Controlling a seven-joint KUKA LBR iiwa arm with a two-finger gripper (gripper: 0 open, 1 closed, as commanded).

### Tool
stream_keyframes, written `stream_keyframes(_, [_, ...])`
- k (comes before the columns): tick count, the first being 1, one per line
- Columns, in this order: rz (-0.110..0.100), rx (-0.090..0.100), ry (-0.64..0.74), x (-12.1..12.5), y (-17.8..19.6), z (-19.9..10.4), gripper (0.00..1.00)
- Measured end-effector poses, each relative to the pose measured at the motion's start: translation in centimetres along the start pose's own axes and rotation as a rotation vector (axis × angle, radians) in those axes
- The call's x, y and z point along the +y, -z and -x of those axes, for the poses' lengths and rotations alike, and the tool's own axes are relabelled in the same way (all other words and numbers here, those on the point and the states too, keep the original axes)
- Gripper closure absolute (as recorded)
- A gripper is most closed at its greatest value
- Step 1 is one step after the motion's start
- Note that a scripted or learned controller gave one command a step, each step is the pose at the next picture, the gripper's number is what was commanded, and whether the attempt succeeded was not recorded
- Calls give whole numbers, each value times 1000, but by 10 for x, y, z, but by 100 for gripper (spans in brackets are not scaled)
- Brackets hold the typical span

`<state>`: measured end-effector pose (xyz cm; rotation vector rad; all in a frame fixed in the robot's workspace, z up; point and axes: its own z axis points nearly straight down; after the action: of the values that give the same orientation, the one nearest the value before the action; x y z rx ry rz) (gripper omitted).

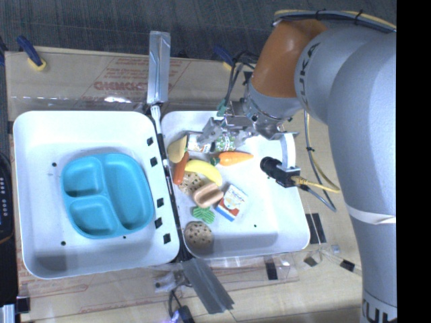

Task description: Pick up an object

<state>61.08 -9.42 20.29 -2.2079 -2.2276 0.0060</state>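
Nothing is lifted yet: the gripper [222,132] is hovering over the toy food [205,173] in the right bin [286,221]; its grip I cannot tell.

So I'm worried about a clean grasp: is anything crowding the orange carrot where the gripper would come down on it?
Yes. The carrot lies at the pile's upper edge; the banana sits close at its lower left and a green-and-white packet just above it. The gripper is over that packet, so neighbours crowd two sides.
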Motion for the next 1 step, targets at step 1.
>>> stream_keyframes(1, [0,-1,414,-12,4,-21,0])
